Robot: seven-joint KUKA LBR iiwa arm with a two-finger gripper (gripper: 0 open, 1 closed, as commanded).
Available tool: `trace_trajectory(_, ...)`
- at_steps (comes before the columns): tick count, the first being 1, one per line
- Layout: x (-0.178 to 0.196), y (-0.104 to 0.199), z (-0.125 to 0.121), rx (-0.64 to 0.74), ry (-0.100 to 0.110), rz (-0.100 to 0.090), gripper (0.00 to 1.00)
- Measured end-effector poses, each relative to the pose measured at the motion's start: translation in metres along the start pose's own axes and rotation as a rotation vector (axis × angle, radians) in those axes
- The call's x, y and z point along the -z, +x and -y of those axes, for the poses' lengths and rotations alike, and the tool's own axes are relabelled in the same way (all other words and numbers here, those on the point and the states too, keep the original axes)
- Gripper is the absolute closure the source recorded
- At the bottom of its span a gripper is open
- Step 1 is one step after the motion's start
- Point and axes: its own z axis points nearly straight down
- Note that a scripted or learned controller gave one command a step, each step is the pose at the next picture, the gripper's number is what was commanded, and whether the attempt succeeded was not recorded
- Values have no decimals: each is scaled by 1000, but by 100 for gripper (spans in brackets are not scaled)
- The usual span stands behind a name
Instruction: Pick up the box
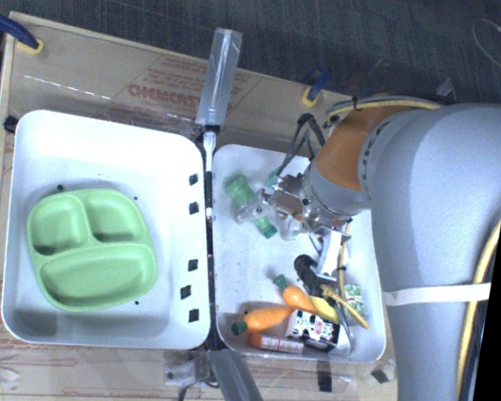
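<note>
Camera view: gripper (pixel 266 209), fingers' state unclear, hangs mid right bin (pixel 220 266); box (pixel 314 329) crowds its near rim.

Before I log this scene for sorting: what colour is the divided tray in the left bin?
Light green tray, plainest in the camera view.

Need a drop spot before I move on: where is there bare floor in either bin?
Left bin: bare along the back wall and right side, around the green divided plate. Right bin: a bare strip by the divider, between the green items and the carrot. Its front right corner is crowded around the box.
</note>
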Motion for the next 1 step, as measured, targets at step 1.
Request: trace_trajectory(1,4,0,3,9,18,1,100)
